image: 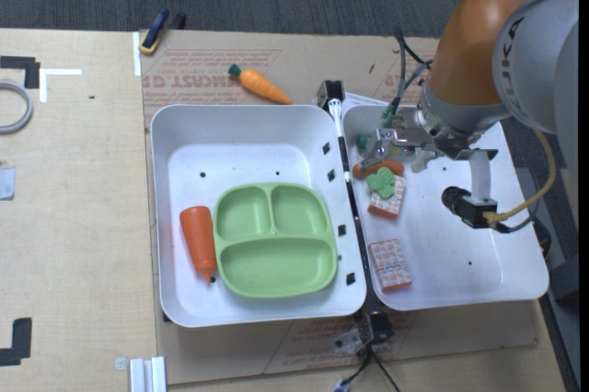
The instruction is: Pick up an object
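My gripper [392, 147] hangs low over the far left corner of the right bin [460, 266], under the arm's orange band. Just below it lie a small orange-red piece [375, 167] and a carton with a green top [386, 193], close to or touching the gripper's tip. A patterned flat box [388, 263] lies near the right bin's front left corner. In the left bin [175, 128] sit a green divided plate [274, 239] and an orange cylinder [197, 240] to its left.
A toy carrot [261, 85] lies on the cardboard behind the left bin. A blue and yellow tool [155, 30] sits at the cardboard's far left corner. A black cable fitting [466, 205] hangs from the arm over the right bin's middle.
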You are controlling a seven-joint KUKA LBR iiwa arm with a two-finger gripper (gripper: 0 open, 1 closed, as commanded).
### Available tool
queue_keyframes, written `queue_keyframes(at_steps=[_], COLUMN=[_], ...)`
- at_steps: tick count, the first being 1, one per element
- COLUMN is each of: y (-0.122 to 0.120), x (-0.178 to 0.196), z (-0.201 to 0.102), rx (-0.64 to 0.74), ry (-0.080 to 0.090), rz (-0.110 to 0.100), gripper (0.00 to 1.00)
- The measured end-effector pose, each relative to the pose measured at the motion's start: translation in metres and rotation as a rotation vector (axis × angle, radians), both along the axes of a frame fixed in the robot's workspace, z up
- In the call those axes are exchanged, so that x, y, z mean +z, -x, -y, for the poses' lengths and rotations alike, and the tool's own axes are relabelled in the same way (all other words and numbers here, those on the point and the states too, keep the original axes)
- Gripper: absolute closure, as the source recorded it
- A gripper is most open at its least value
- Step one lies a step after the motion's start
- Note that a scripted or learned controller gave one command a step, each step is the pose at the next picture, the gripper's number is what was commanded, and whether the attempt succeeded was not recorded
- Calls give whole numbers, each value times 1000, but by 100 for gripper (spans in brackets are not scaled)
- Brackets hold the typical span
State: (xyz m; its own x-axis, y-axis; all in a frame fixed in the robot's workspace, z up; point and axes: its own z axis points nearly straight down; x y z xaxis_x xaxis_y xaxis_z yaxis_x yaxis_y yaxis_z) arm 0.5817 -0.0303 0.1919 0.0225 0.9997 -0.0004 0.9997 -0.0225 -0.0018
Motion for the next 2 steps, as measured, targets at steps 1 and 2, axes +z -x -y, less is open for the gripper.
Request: queue_keyframes(at_steps=[1,2], y=[-40,-40], x=[0,0], z=[8,8], rx=[327,327], ry=[1,1], rz=[3,3], gripper=[0,0])
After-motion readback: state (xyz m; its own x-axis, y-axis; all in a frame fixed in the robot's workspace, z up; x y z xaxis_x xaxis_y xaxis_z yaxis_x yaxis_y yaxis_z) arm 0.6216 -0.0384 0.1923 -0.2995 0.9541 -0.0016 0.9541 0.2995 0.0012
